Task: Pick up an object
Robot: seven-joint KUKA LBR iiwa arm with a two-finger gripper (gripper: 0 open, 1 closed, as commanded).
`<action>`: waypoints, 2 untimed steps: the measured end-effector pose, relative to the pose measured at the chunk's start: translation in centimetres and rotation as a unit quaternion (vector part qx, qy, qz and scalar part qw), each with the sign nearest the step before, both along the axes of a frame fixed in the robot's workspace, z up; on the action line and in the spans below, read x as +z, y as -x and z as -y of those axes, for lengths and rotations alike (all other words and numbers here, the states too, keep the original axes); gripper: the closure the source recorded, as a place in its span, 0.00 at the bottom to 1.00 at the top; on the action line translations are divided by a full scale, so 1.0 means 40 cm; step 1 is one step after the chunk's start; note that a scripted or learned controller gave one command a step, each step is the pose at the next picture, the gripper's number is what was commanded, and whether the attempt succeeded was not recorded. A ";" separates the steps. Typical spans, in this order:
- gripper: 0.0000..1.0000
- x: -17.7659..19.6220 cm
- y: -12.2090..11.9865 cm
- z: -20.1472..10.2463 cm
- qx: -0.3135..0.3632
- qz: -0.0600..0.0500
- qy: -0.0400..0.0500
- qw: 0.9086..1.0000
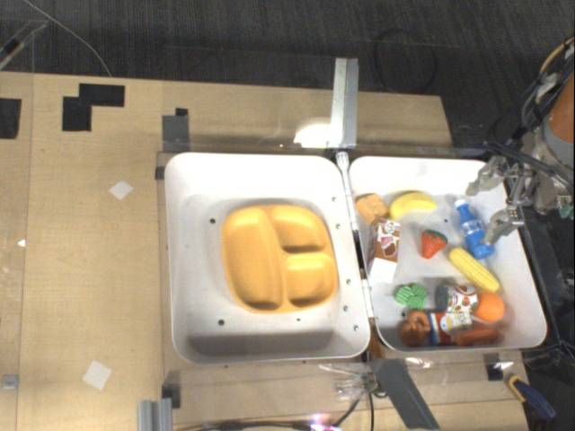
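so the claw (499,203) was sitting over the upper right of the right bin (537,308), fingers spread apart with nothing between them, one finger up near the bin's far rim and the other down right by the blue bottle (469,227). that bottle looked like the closest candidate to me: small toy plastic thing, lying tilted, probably light and stiff but kinda slick and round so it could roll or squirt out if pinched off-centre. i'd have gone for the middle of its body, across the narrow way. just below it lay the yellow corn (473,268), touching or nearly touching the bottle, so a sloppy close might've caught both. the strawberry (434,243) sat a bit left of them on its own, which honestly might've been the easier grab, small and chunky. the banana (412,205) was up near the far rim, the orange (490,308) down in the near right corner beside a pile of cans and stuff i couldn't make out well. the left bin (184,241) held a yellow divided tray (277,256), wide and flat, not something those fingers would take easily except by a rim.
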State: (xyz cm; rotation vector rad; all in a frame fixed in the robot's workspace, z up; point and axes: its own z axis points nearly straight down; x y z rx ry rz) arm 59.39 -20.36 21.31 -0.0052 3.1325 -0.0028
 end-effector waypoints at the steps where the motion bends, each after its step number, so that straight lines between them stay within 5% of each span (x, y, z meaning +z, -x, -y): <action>1: 0.00 0.225 -0.038 -0.080 0.099 0.004 0.001 0.995; 2: 0.00 0.026 -0.065 -0.045 0.102 -0.004 -0.001 0.995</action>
